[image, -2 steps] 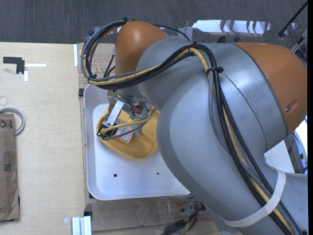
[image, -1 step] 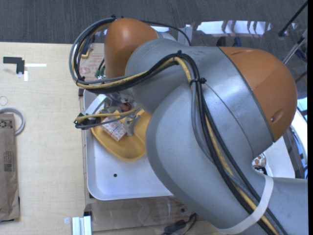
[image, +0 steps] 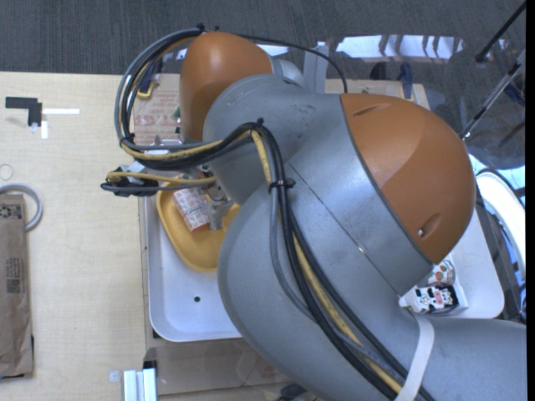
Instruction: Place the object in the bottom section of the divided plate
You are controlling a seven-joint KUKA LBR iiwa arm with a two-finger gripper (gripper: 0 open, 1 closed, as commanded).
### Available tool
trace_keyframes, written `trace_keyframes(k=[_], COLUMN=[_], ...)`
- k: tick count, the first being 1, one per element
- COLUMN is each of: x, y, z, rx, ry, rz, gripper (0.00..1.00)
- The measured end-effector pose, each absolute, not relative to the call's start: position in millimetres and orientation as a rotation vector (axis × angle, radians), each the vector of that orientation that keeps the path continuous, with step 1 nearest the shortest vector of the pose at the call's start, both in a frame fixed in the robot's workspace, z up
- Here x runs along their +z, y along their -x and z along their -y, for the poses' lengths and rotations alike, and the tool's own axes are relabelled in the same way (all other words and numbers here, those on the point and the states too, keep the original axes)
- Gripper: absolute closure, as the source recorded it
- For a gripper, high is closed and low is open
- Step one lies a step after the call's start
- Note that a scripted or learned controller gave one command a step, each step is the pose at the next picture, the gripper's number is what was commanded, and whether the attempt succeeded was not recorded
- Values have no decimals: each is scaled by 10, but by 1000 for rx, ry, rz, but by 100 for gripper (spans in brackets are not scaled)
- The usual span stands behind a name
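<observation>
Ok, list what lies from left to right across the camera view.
Brown paper bag → black marker piece → yellow plate in the white bin → grey arm → small black-and-white printed object.

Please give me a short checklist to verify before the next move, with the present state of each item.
1. Plate lies in the bin: ok.
2. Packet rests on the plate: ok, as far as it shows.
3. Packet is in the bottom section: cannot tell, dividers hidden.
4. Gripper state: cannot tell, the arm covers it.
5. Cables hang free of the plate: cannot tell.
</observation>
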State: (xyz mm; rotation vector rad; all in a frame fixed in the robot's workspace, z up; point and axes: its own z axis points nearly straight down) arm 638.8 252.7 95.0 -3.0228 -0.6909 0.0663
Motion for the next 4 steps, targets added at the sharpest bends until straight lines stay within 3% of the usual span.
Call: trace_keyframes(k=[1, 2, 3, 4], x=[958, 953, 2265, 2799], y=[-6421, -6462, -6515, -6442], z=[-2539, -2543, -2275, -2275], rx=[19, 30, 10, 11], ry=[3085, 3086, 3131, 3132], rz=[371, 348, 311, 310], gripper=[100, 100, 100, 100])
